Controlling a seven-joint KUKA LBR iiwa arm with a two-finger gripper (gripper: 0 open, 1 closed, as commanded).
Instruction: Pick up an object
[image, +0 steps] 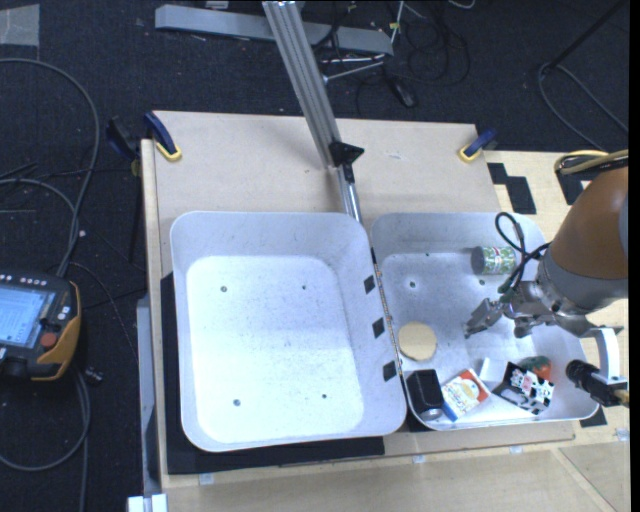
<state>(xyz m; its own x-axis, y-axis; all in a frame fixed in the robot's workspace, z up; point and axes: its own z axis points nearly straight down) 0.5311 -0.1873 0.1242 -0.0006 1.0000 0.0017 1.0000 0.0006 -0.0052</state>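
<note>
The desk (260, 170) carries two white bins; the left bin (270, 330) is bare. In the right bin (440, 255) the arm (595, 245) hangs its pincer (488, 315) over the middle, its opening impossible to judge, nothing visibly grasped. The can (495, 260), tan disc (418, 341), black box (425, 390) and carton (465, 390) lie unlifted, so picking remains undone.

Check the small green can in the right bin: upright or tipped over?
Tipped over. The green can lies on its side near the right bin's far wall, its long axis running across the view.
</note>
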